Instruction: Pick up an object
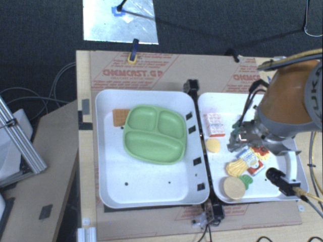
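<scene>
Cardboard (151, 67) under the bins read "CHEMCAST GP". The gripper (241, 141) hung low in the right bin (222, 102); whether it was open or shut could not be told. A yellow toy (238, 165) lay just below it, a red-and-white packet (214, 124) to its left, smaller print unreadable.

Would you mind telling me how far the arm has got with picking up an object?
Done: the arm has reached over the right bin, and its tool sits low among the toy food beside the yellow round piece. In hand: nothing visibly lifted. Left: closing on one item, perhaps the red-and-white box, and raising it clear.
</scene>
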Tool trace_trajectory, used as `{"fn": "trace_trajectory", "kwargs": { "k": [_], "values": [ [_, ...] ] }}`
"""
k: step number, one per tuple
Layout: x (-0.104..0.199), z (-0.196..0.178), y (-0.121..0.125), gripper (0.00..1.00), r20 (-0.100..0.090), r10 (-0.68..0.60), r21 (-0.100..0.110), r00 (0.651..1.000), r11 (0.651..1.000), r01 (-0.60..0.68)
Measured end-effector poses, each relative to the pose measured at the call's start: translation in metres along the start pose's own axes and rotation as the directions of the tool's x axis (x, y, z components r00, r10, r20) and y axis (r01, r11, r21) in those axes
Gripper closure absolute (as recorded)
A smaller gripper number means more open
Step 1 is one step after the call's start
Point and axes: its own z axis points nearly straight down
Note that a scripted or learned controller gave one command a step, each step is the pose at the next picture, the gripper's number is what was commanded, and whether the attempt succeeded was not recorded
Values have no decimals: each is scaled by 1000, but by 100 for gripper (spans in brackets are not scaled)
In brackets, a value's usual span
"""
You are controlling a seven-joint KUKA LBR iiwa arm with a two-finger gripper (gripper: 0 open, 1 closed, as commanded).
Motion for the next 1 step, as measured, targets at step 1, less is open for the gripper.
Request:
{"fn": "trace_trajectory", "kwargs": {
  "k": [1],
  "values": [
    [1, -12, -17, 100, 0, 3, 1, 1000, 1000, -3]
  ]
}}
